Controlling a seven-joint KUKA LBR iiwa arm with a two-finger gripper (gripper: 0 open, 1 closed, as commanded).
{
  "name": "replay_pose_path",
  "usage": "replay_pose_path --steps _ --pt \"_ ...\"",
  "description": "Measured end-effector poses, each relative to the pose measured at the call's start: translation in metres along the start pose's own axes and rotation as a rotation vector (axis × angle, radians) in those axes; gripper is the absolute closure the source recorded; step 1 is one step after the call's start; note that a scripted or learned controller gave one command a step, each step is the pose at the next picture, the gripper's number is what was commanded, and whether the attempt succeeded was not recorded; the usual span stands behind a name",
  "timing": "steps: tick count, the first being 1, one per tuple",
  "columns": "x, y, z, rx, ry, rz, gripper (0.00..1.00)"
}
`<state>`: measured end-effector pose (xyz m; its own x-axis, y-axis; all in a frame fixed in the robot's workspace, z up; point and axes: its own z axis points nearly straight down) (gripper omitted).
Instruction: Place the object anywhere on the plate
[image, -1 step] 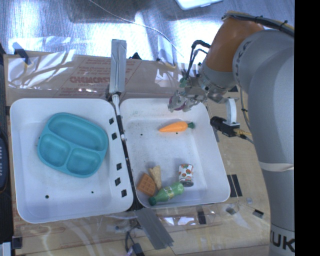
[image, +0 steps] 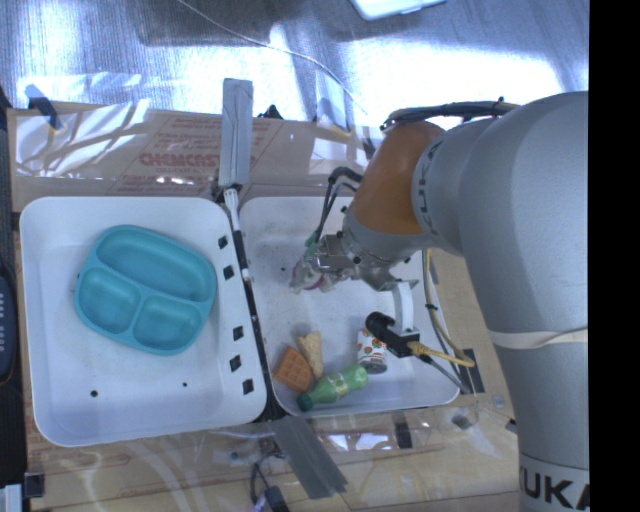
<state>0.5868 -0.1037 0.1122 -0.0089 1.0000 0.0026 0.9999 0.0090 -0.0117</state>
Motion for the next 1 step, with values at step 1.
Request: replay_pose_path --steps 1 --pt "0.1143 0.0086 -0.0814 -0.013 0.0 -0.007 1.0"
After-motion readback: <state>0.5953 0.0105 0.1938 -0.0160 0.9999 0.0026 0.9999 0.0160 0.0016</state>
